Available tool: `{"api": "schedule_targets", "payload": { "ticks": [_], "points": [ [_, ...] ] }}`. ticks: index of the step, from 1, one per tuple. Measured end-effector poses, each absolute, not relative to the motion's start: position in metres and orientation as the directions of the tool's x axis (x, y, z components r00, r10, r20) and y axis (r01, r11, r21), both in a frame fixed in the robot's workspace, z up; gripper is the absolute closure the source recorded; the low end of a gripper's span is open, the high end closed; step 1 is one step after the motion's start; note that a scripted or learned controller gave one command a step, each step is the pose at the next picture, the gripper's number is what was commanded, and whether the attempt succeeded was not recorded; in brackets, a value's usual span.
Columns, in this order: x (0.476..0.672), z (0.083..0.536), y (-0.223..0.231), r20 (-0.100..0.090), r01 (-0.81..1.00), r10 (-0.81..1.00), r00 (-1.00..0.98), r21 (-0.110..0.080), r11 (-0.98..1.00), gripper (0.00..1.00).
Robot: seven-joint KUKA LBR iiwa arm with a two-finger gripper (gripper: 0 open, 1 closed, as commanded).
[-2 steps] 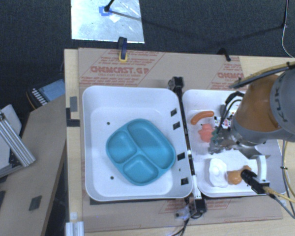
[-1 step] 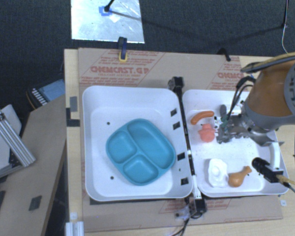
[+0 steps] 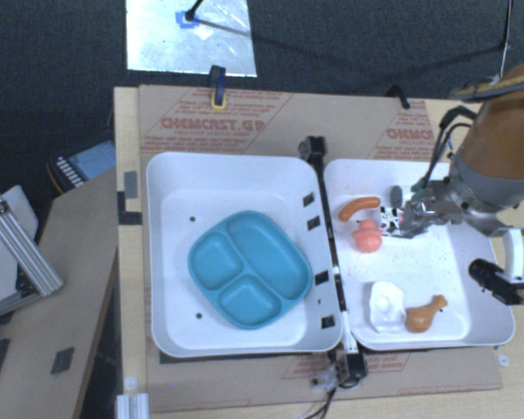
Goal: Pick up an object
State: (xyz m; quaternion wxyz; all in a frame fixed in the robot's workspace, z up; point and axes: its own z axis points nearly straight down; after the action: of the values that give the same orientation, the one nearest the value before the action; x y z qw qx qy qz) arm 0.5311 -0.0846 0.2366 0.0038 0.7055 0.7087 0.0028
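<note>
In the right bin point(image 3: 480, 321) lie an orange sausage-shaped toy point(image 3: 359, 207), a pink rounded toy point(image 3: 367, 236), a small black-and-white object point(image 3: 388, 220), a white bottle-like piece point(image 3: 385, 305) and a tan drumstick-shaped toy point(image 3: 424, 313). My gripper point(image 3: 409, 218) reaches in from the right and hangs low over the bin's upper middle, right beside the black-and-white object and just right of the pink toy. Its fingertips are lost among the metal parts.
The left bin point(image 3: 170, 321) holds a blue divided tray point(image 3: 247, 269). A black divider with clips point(image 3: 325, 234) runs between the bins. The arm's orange band point(image 3: 506, 133) looms over the right bin's far right side. Cardboard point(image 3: 244, 120) lies under both bins.
</note>
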Motion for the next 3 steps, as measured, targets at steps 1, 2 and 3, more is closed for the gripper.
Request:
{"api": "schedule_targets", "payload": {
  "ticks": [1,2,3],
  "points": [
    [0.533,0.28,-0.085,-0.001,1.0,1.0,-0.004,0.007,0.004,1.0],
    [0.554,0.262,-0.039,0.001,1.0,1.0,-0.009,0.002,0.009,1.0],
    [0.561,0.256,0.018,0.002,1.0,1.0,-0.01,0.002,0.01,1.0]
  ]
}}
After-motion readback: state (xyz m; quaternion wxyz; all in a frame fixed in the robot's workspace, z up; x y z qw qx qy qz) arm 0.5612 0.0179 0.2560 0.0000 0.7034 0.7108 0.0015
